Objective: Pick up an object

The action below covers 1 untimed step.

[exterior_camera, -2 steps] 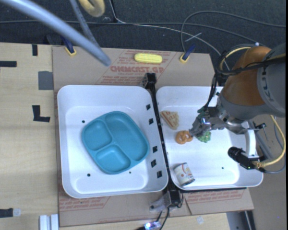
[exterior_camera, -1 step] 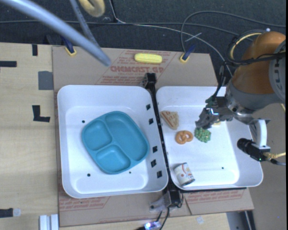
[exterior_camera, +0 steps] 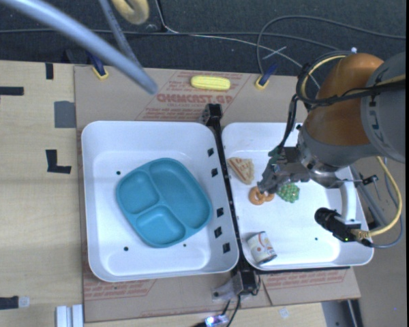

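While the gripper hangs low over the right bin, its tip sits just beside the small orange pretzel-like toy, with the green broccoli toy on the gripper's other side and the tan sandwich wedge near, toward the divider. I cannot tell how the gripper is set, since dark parts blur together there. A good pick would likely centre on one toy, come straight down, and avoid nudging its neighbours. A small can lies well apart from the gripper, near the bin's front edge. The arm reaches in from the right, its orange band bulking above the wrist, which is bent downward. A blue divided plate rests in the left bin.
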Tool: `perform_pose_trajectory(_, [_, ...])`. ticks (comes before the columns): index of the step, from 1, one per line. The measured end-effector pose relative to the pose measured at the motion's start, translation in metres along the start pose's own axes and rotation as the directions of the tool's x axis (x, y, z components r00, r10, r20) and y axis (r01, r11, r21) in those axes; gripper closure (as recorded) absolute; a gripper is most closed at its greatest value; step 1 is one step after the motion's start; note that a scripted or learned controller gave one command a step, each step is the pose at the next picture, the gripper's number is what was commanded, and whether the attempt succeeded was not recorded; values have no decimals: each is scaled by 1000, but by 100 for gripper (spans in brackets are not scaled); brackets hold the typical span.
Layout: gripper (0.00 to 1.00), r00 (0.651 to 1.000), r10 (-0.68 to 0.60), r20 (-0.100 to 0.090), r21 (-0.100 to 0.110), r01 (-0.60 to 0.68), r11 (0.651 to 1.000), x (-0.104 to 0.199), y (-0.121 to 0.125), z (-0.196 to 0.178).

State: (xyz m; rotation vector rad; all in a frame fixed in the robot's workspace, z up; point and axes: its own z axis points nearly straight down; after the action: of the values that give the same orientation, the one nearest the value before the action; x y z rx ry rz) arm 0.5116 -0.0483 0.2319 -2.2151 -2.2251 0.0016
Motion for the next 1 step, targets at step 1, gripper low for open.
perform_pose_trajectory(1, [100,1000,-1,-1,1,1,1000,56,-12,11])
